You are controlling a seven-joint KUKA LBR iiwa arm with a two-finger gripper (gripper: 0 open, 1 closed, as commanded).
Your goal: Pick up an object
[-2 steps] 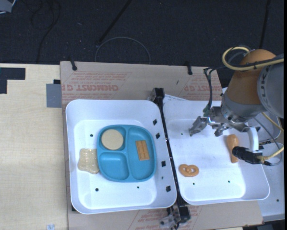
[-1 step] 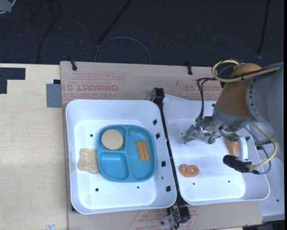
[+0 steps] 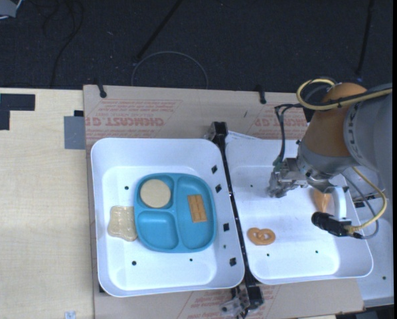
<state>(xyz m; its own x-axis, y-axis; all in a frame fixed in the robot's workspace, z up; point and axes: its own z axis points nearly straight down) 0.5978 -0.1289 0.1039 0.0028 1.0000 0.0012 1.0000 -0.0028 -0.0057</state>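
- White plastic, two shallow bins side by side on a cardboard-covered bench; I look down on them at a slant, and my grey arm with its orange band (image 3: 334, 121) reaches in from the right.
- Left white bin (image 3: 112, 271) holds a blue three-compartment tray (image 3: 168, 234). A round tan biscuit-like disc (image 3: 155, 193) sits in the tray's upper-left compartment and a small orange-brown rectangular cracker (image 3: 197, 209) in its right compartment. A pale yellowish flat piece (image 3: 122, 222) lies on the bin floor, touching the tray's left edge.
- Right white bin (image 3: 305, 264) holds a small orange-brown pretzel-shaped object (image 3: 261, 236) on its floor, near the middle and toward the front.
- My claw (image 3: 278, 186) hangs over the upper middle of the right bin, behind the pretzel and apart from it. Whether it is spread or closed I cannot tell from this angle, and I see nothing gripped in it.
- An orange shape shows behind my wrist; I cannot tell what it is.
- By my judgement, I am in the approach step: nothing is lifted yet.
- Nearest target is the pretzel. The next move calls for shifting toward the bin's front, centring over it, then descending.
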